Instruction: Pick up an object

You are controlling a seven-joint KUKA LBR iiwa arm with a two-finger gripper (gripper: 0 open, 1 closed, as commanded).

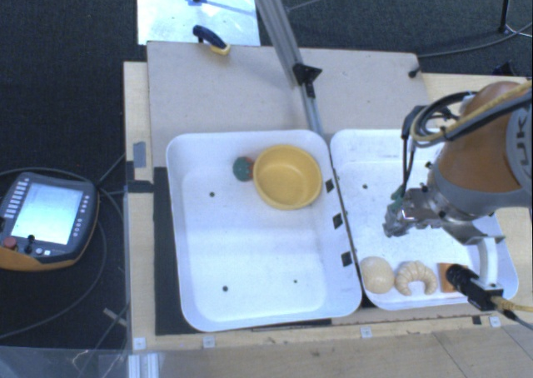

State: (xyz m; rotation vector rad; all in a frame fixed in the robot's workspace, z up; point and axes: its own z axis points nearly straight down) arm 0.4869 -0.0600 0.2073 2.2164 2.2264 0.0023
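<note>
A: Where is the gripper (401,220)?

B: Over the right bin (366,170), mid-floor. Whether it grips anything, I cannot tell.

A: And below it?

B: An egg (376,274), a croissant (416,277) and an orange block (450,276) line that bin's front edge.

A: The left bin (250,285)?

B: A yellow bowl (287,176) near its back right corner, with a green ball (242,169) touching the bowl's left side.
</note>
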